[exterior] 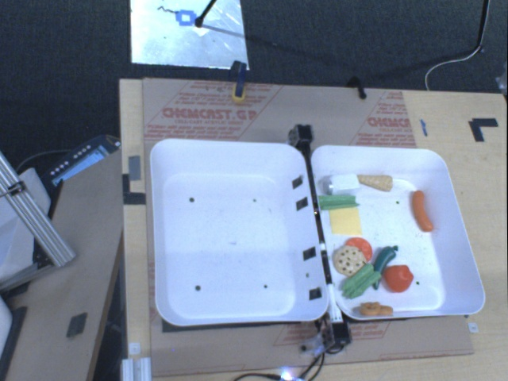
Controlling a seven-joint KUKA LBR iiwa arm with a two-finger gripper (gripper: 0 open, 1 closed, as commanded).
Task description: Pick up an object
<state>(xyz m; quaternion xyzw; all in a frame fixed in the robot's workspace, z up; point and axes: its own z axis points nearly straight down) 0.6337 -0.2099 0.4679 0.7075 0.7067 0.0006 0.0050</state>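
All pickable items sit in the right bin (444,181). Near the divider at the top: white block (343,183), tan wedge (375,182) just right of it. Below these, green strip (338,202) touching the yellow square (345,220). Orange sausage (421,211) lies apart, toward the right wall. Lower cluster: red slice (361,246) overlapped by round cracker (347,259), light green pod (359,280), dark green piece (385,257), red lump (398,278). Small orange piece (375,309) at the front wall. Left bin (230,228) alongside, the two touching. Jaw state: can't tell.
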